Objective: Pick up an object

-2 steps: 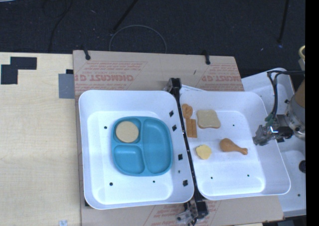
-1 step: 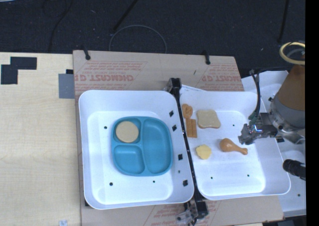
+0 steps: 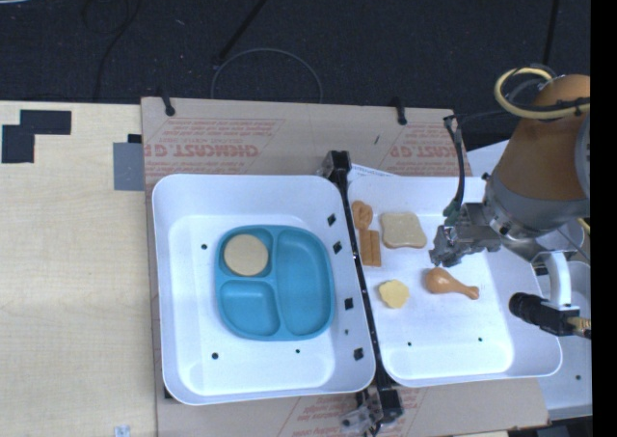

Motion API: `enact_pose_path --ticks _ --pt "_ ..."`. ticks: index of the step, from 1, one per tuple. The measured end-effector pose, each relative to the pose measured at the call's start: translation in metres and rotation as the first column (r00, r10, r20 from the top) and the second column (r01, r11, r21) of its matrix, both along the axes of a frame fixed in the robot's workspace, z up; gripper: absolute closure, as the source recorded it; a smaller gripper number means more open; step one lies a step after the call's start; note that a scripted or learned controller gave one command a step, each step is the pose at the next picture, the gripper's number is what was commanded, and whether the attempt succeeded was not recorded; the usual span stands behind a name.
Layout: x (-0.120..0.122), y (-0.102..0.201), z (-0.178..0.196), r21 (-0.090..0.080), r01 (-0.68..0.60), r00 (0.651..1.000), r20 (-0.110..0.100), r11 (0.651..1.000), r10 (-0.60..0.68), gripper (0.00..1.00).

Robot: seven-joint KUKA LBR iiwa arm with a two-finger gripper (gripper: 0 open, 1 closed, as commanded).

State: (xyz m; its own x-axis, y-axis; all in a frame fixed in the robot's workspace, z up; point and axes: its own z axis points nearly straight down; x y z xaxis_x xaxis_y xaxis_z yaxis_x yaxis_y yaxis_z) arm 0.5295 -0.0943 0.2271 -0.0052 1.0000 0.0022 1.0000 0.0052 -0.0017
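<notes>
In the right bin (image 3: 453, 353) lie a toast slice (image 3: 402, 230), a brown chicken drumstick (image 3: 449, 283), a small yellow chunk (image 3: 392, 294), an orange-brown strip (image 3: 370, 248) and a small brown piece (image 3: 361, 213). My gripper (image 3: 448, 247) hangs low over the right bin, just above the drumstick's thick end and right of the toast. Nothing shows between its fingers.
The left bin (image 3: 183, 329) holds a blue divided plate (image 3: 275, 283) with a round tan cookie (image 3: 245, 254) in its upper left compartment. A black divider (image 3: 349, 261) runs between the bins. The arm's orange band (image 3: 549, 150) and cables stand over the right bin's far right side.
</notes>
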Motion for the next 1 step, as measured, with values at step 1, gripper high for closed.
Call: enact_pose_path --ticks 1 --pt "0.0186 0.0510 -0.0067 0.000 0.001 1.000 -0.001 1.000 -0.001 1.00"
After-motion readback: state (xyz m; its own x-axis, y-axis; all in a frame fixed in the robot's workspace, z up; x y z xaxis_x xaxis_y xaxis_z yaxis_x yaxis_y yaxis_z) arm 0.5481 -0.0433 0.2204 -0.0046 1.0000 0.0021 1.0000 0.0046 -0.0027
